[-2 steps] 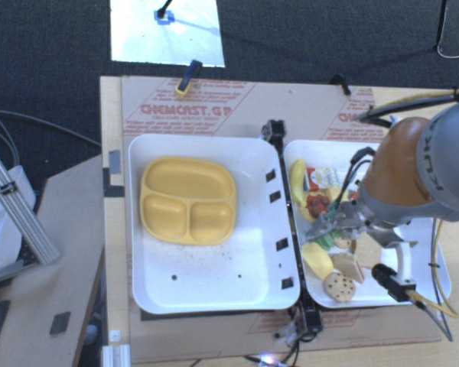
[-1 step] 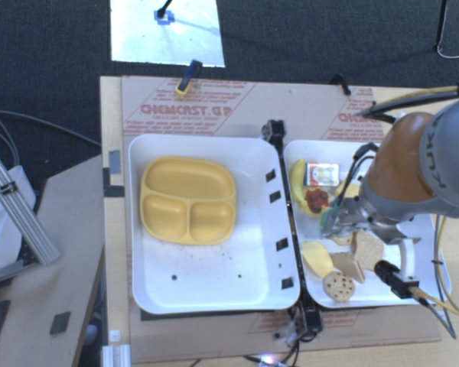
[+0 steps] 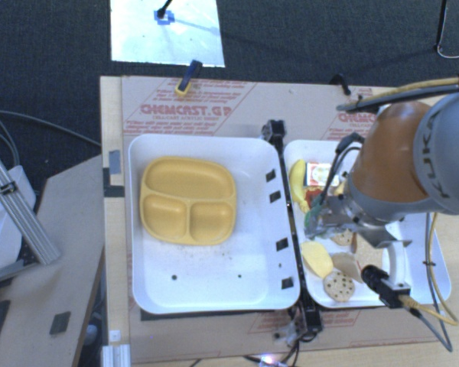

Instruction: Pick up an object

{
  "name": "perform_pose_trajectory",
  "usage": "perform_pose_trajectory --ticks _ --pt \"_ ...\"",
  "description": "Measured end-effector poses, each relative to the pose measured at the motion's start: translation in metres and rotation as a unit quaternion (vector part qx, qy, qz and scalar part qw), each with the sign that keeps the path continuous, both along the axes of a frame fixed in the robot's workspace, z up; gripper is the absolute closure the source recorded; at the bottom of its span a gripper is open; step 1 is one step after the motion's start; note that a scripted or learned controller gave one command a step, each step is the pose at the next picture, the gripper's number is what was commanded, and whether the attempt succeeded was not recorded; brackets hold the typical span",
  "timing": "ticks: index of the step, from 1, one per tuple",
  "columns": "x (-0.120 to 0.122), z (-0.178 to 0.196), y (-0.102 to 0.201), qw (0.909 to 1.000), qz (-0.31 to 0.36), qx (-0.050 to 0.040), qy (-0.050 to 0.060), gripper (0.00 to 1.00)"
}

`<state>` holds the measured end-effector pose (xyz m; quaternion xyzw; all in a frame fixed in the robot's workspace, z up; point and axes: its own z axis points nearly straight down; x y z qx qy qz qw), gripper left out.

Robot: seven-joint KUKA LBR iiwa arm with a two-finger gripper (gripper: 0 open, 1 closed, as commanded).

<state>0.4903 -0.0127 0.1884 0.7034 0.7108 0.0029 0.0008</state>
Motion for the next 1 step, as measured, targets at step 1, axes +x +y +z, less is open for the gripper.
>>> perform_pose_trajectory --ticks 1 --pt "-0.0034 -0.0041 0.0527 1.0 0.0 -0.0004 0.001 1.0"
